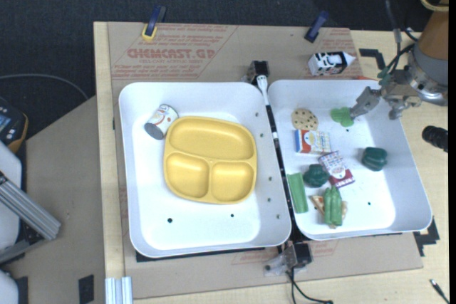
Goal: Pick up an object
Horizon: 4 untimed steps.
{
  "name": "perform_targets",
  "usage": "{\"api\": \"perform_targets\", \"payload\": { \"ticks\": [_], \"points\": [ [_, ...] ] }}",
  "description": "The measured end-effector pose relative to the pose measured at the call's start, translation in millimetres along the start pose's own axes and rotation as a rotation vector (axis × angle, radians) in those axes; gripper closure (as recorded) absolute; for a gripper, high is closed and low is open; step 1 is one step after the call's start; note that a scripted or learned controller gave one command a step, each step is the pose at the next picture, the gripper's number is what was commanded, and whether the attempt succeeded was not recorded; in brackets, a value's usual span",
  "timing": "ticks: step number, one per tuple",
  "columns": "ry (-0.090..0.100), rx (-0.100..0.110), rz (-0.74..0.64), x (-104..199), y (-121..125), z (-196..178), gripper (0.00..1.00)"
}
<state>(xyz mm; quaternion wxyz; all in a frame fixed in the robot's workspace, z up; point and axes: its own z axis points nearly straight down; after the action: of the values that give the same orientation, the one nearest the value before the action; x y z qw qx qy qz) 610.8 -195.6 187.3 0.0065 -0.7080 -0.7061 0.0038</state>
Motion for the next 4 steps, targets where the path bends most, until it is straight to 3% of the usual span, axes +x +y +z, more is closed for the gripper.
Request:
{"api": "perform_targets", "payload": {
  "ticks": [1,3,4],
  "points": [
    [-0.003,-0.014,-0.003,0.2,3.3,-8.1,0.00],
    [-0.001,-0.007,-0.003,-8.1,6.0,100.9,0.00],
    [-0.004,-0.017,-0.003,-8.7,8.3,85.7,1.00]
  ]
}}
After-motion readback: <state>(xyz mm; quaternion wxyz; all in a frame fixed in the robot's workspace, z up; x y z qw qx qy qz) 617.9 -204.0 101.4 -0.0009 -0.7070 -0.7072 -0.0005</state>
